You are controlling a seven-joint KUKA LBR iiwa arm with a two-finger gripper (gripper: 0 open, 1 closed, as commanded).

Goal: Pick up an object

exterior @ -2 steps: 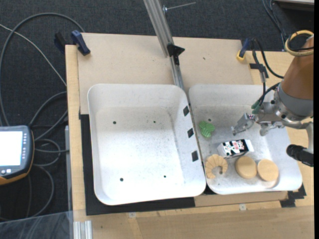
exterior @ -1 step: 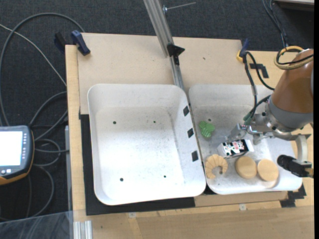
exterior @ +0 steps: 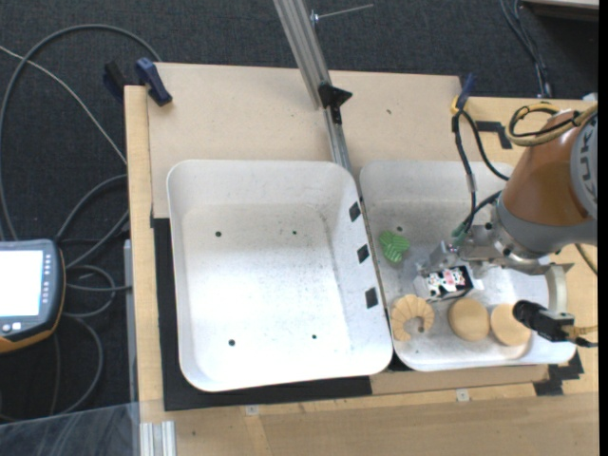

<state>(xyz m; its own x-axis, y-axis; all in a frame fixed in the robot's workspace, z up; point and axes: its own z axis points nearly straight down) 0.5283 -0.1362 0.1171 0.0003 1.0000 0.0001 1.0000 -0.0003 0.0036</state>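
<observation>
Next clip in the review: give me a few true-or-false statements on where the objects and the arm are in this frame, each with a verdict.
1. The green object lies in the right bin. True.
2. The wooden pieces sit in the left bin. False: the toothed wooden piece and two wooden discs lie along the right bin's near edge.
3. The arm reaches over the right bin. True.
4. The gripper hovers over the left bin. False: it is over the right bin, near the discs.

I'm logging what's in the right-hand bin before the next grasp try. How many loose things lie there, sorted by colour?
Green: 1, the green piece
Tan: 3, the notched ring, a round block, another round block
Total: 4, all in the right bin
</observation>
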